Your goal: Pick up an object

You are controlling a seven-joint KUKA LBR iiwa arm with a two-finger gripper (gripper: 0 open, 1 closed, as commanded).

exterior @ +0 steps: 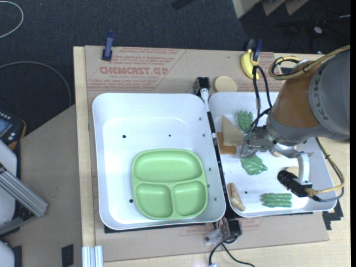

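The gripper (251,149) hangs low in the right bin (317,207), its tip just above a green leafy toy (253,165) that lies on the bin floor; whether it is wide, narrow or gripping I cannot tell, since the wrist hides it from above. Just to its left sits a tan block (228,133), and behind it a second green piece (245,119). Nearer the front edge lie a green ridged piece (276,199) and a pale bread-like item (236,197). The left bin (111,121) holds a green divided tray (169,182), well apart from the arm (311,102)
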